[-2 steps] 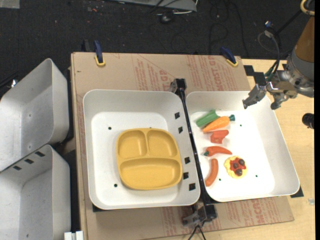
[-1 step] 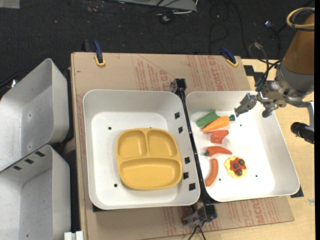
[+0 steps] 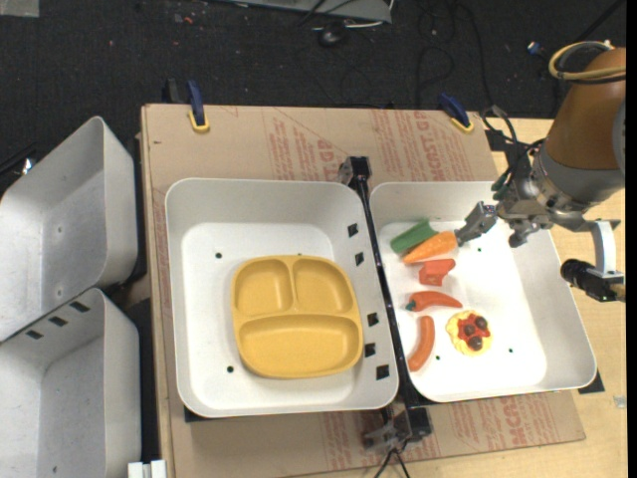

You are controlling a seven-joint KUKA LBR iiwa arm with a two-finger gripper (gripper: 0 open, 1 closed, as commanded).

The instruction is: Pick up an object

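A brown board surface (image 3: 259, 137) sits over dark cabled floor (image 3: 90, 48). Its left bin (image 3: 189, 207) holds a yellow divided tray (image 3: 296, 316); the right bin (image 3: 557, 297) holds toy food: carrot (image 3: 430, 247), sausage (image 3: 423, 342), pizza (image 3: 470, 331), red pepper (image 3: 435, 301). My gripper (image 3: 498, 225) hangs open just right of the carrot, holding nothing.

A: What's in the left bin (image 3: 194, 267)?
B: One yellow divided plate (image 3: 297, 316), three compartments, lying flat near the middle.
A: Around the bins?
B: Brown bench board (image 3: 269, 137) under both, with blue clamps (image 3: 197, 108) at its far edge. Two spare white bins (image 3: 60, 217) stacked off to the left, tilted. Dark floor behind with cables (image 3: 438, 58).
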